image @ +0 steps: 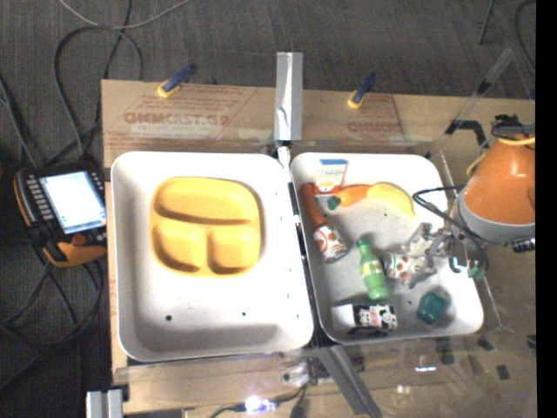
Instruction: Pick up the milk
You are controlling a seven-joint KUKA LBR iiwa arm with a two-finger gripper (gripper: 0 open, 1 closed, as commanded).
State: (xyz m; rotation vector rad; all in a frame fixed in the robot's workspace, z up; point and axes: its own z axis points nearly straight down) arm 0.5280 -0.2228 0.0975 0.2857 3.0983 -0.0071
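The milk (375,317) is a small carton with black and white cow patches. It lies on its side near the front wall of the right bin (452,325). My gripper (426,251) hangs low over the right half of that bin, up and to the right of the milk and apart from it. A red and white speckled object (401,266) lies right beside the gripper on its left; whether they touch I cannot tell. The grey arm with its orange band (503,190) reaches in from the right.
The right bin also holds a green bottle (372,270), a teal cup (432,306), a red and white cup (331,244), a red can (315,213), a carrot (352,197), a banana (392,197) and a small carton (332,173). A yellow divided tray (208,225) sits in the left bin (139,320).
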